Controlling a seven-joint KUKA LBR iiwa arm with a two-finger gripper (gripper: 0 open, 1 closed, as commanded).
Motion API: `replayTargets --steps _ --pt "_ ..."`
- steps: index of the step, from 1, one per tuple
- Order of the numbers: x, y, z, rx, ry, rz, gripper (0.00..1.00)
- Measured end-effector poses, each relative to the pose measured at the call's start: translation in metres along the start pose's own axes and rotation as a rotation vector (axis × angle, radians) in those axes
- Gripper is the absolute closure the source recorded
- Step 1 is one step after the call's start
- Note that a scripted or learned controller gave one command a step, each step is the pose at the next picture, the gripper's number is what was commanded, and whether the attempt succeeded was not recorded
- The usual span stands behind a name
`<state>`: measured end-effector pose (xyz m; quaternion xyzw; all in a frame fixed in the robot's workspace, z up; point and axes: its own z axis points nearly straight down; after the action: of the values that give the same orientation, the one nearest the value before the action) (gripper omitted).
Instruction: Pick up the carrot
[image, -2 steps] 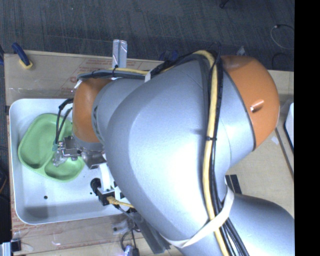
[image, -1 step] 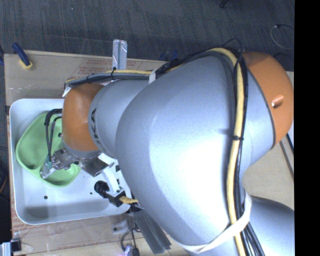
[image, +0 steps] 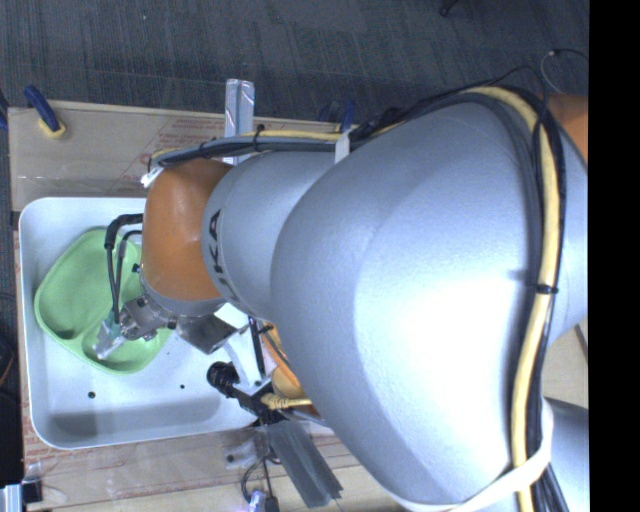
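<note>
Carrot is probably the orange sliver at lower centre of the frame, mostly hidden under the arm at the right side of the left bin; this identification is not certain. Gripper hangs at lower left over a green dish, well apart from the sliver, and whether it is spread or closed cannot be told. Confirm it is spread, shift it right across the bin, align across the carrot's narrow axis, then descend.
</note>
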<state>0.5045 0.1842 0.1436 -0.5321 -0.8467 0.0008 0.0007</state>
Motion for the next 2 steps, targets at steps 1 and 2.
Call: replayTargets --steps 1,2 --pt "0.011 -0.025 0.027 0.001 0.001 -0.757 0.0" --pt "0.018 0.044 0.049 0.002 0.003 -0.104 0.0"
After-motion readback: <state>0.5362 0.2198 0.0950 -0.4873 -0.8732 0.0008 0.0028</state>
